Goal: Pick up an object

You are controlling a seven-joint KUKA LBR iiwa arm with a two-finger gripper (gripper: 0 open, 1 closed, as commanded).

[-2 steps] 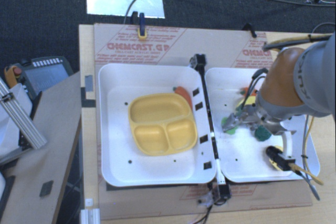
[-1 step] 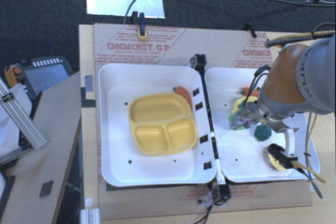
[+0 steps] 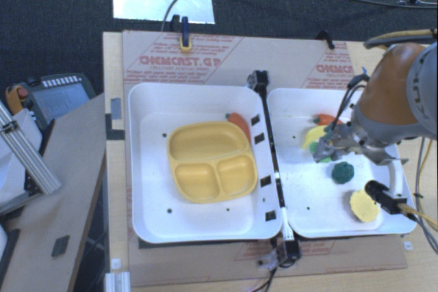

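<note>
My gripper [image 3: 323, 152] hangs low in the right bin [image 3: 306, 214], near its middle. It sits right beside a yellow-green object [image 3: 313, 136], partly covering its near side. A small orange piece [image 3: 326, 120] lies just behind that. A dark green round object [image 3: 343, 172] rests immediately right of the gripper, and a yellow round object [image 3: 362, 207] lies near the bin's front right corner. I see nothing lifted off the bin floor.
The left bin [image 3: 147, 215] holds a yellow divided tray [image 3: 209, 161] with an orange carrot-like piece [image 3: 239, 123] behind it. A black divider with clips [image 3: 267, 147] separates the bins. The arm's grey and orange body [image 3: 393, 96] overhangs the right bin's far right.
</note>
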